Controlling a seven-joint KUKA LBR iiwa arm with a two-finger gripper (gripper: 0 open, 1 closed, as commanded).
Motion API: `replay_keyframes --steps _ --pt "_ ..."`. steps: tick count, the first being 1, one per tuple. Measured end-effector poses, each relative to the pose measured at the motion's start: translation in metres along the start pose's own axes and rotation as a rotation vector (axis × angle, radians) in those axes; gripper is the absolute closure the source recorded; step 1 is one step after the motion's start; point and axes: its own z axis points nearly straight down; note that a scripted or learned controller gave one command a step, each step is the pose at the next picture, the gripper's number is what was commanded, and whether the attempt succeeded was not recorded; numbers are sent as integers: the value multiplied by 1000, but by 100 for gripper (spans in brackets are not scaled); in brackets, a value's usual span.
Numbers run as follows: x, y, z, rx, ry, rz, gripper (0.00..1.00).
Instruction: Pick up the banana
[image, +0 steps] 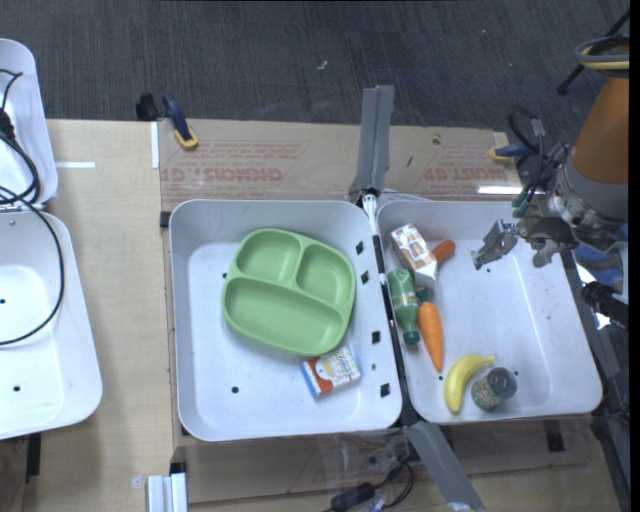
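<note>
The yellow banana (461, 379) lies curved in the right bin (535, 330), near its front edge. A small round can (493, 390) touches its right side. My gripper (517, 248) hovers over the back of the right bin, well behind the banana and to its right. The two fingers stand apart, so it is open, with nothing between them. The grey arm with its orange band enters from the upper right.
An orange carrot (431, 334), a green bottle (404, 302) and a white carton (413, 250) lie along the right bin's left wall. The left bin (200, 330) holds a green divided plate (290, 290) and a small carton (331, 371).
</note>
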Motion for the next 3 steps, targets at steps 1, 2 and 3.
replay_keyframes --steps 1,2,3 --pt "40 31 -22 -2 -1 -89 0" --pt "18 -57 139 -6 0 -184 0" --pt "-8 -76 169 -8 0 -243 0"
